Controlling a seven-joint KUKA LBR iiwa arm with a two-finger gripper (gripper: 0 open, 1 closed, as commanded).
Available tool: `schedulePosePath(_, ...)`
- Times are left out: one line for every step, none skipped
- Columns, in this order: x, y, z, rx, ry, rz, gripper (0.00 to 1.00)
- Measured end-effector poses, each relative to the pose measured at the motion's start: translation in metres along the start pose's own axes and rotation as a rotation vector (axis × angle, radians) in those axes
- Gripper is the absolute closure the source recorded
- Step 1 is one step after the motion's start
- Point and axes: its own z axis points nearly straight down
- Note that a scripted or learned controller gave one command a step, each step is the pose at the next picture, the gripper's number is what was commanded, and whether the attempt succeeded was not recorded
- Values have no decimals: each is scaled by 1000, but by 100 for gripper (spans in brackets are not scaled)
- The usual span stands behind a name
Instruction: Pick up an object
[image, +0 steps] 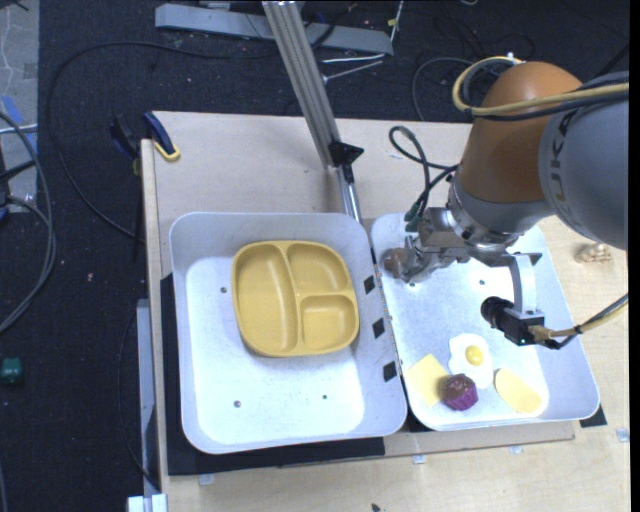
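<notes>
- The floor (80, 90) around the desk is dark carpet, strewn with black cables, and a slanted metal pole (305, 80) crosses above the desk's far edge.
- The desk (240, 160) is pale, smooth wood, and it carries two shallow white bins side by side.
- The arm (540, 130) is grey with a glossy orange band and reaches in over the right bin.
- The left bin (200, 400) is matte white plastic with rounded corners, touching the right bin along its inner edge.
- The right bin (560, 370) has the same shape and finish.
- A yellow divided tray (296, 297), smooth plastic with three compartments, lies flat in the middle of the left bin.
- The jaws (400, 265) hang low at the far corner of the right bin, near the left bin's edge; whether they are released or clenched cannot be told.
- At the near end of the right bin lie a toy fried egg (470, 355), a yellow wedge (428, 378), a pale yellow oval (518, 390) and a small purple lump (460, 392), well apart from the jaws.
</notes>
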Motion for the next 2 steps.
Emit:
schedulePosePath(46,-5,3,0,-1,1,100)
schedulePosePath(95,-31,7,2,-1,1,100)
